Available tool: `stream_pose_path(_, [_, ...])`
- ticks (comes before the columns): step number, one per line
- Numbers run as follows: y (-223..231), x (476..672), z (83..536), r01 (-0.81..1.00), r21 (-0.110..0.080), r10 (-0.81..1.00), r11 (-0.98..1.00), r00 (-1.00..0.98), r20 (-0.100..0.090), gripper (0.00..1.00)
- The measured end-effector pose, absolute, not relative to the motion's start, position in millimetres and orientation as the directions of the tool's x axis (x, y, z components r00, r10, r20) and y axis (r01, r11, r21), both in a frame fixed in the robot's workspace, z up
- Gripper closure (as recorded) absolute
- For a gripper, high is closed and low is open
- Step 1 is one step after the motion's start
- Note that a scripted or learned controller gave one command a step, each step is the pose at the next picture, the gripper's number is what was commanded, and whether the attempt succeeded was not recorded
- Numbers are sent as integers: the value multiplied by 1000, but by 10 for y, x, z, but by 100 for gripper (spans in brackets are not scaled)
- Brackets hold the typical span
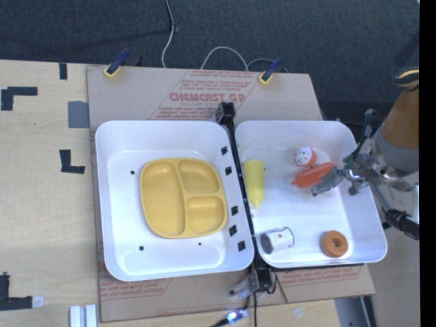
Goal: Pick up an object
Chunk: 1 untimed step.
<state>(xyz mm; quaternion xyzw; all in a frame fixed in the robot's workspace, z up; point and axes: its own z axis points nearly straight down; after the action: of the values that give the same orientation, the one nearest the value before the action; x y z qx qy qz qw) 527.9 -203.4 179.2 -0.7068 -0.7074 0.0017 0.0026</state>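
Nearest, along the right bin's (354, 254) front edge, lie a donut (334, 244) and, to its left, a small white cylinder (278, 239). Further in, a yellow bottle (255, 181) lies beside the divider. In the left bin (116, 251) sits a yellow divided plate (182, 197). By the right wall, the end effector (325, 184) hangs just beside an orange carrot (312, 175); whether its fingers are parted I cannot tell. Beyond the carrot lies a small white toy (304, 157). Both bins rest on cardboard (204, 94) on the desk (34, 182).
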Motion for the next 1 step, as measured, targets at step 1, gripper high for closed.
stream_pose_path(1, [-1979,5215,1330,1000,-5,1000,1,-1,1,0])
